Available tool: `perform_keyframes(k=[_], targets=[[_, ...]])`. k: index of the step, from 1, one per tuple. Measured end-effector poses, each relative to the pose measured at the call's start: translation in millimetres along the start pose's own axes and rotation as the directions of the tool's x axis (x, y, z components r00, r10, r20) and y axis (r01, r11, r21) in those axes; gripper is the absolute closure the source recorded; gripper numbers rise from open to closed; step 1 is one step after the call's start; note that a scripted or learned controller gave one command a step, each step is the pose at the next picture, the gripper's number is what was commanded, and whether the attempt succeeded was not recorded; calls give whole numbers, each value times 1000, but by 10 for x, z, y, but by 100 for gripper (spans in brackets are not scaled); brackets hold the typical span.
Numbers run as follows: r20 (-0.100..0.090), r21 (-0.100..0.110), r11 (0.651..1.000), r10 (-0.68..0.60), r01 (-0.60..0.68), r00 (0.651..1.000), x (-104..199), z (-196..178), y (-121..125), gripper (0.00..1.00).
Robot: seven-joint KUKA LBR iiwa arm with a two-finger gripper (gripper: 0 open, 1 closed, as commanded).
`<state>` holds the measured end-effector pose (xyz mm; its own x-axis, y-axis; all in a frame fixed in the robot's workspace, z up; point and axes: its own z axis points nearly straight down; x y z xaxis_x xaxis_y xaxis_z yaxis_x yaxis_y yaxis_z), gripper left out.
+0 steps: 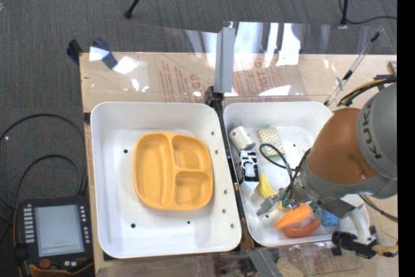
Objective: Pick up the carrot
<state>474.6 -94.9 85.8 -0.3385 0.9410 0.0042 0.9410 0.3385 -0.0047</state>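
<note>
The carrot (293, 215) is orange with a bit of green at its upper end. It lies slanted near the front edge of the right bin (305, 111). My gripper (279, 200) hangs low over the bin, just up and left of the carrot's upper end and very close to it. The arm's orange band (337, 146) and grey wrist cover the bin's right part. Whether the gripper touches the carrot is hidden.
A red sausage-shaped piece (303, 229) lies just in front of the carrot, and a blue item (329, 218) to its right. A yellow piece (266, 186), a black-and-white item (249, 165), a white spool (243, 137) and a patterned packet (270, 137) lie farther back. The left bin (110, 139) holds a yellow divided plate (155, 168).
</note>
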Motion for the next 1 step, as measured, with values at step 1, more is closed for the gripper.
perform_keyframes(k=[1], targets=[[1, -1, 887, 462, -462, 887, -133, -26, -6, 0]])
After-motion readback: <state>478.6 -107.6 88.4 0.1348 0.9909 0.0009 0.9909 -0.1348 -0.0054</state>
